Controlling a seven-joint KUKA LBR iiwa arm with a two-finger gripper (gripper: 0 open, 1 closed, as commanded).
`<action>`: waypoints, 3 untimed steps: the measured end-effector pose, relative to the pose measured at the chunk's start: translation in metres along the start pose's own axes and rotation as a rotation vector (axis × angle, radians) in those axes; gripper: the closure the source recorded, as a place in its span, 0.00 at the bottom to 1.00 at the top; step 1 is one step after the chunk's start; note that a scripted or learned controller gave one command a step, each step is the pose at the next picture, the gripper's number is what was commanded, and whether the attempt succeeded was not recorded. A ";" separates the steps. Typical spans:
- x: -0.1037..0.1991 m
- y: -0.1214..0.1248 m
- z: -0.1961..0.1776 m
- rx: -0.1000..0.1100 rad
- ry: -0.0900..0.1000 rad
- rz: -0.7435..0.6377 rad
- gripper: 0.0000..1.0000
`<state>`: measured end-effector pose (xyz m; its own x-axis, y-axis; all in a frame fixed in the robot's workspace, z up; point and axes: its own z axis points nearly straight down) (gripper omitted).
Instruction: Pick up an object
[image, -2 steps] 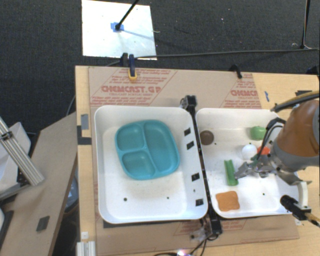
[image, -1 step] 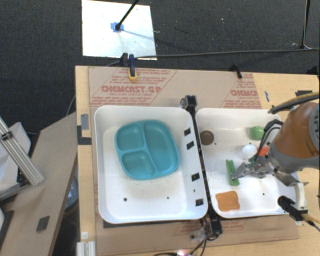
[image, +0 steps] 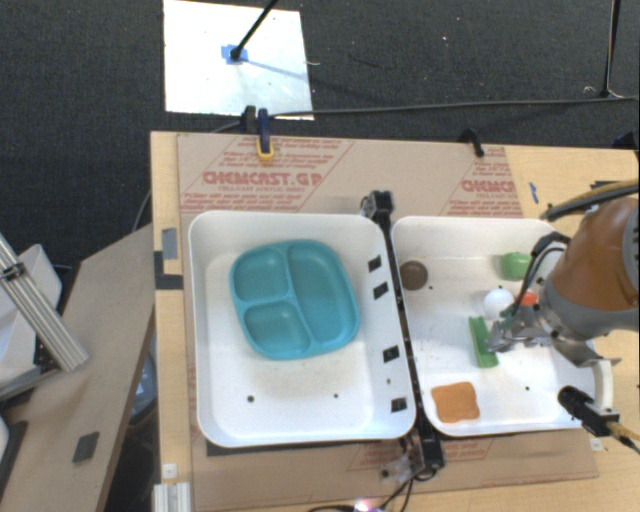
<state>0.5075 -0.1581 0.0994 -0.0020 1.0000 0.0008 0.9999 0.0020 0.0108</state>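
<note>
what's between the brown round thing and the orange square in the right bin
In the camera view, just bare white bin floor lies between the brown round thing and the orange square; the green stick sits off to the right.

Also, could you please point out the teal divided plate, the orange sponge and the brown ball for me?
teal divided plate (image: 295, 298), camera view, central ridge.
orange sponge (image: 456, 402), camera view, middle of its top.
brown ball (image: 413, 274), camera view, its centre.

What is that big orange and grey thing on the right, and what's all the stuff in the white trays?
That is a robot arm, seen by a camera above the bench looking down. Its jaws are low in the right bin, close by a green stick-shaped piece and a white ball; I can't tell if they hold anything. That bin also has a brown round thing, an orange flat piece and a green lump. The left bin holds a teal divided plate.
</note>
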 end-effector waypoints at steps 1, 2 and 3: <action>0.004 -0.001 -0.044 0.007 -0.002 -0.002 1.00; 0.001 0.004 -0.106 0.005 -0.003 -0.002 1.00; 0.000 0.006 -0.158 0.007 -0.002 -0.003 1.00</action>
<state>0.5119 -0.1578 0.2576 -0.0050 1.0000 -0.0013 1.0000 0.0050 0.0040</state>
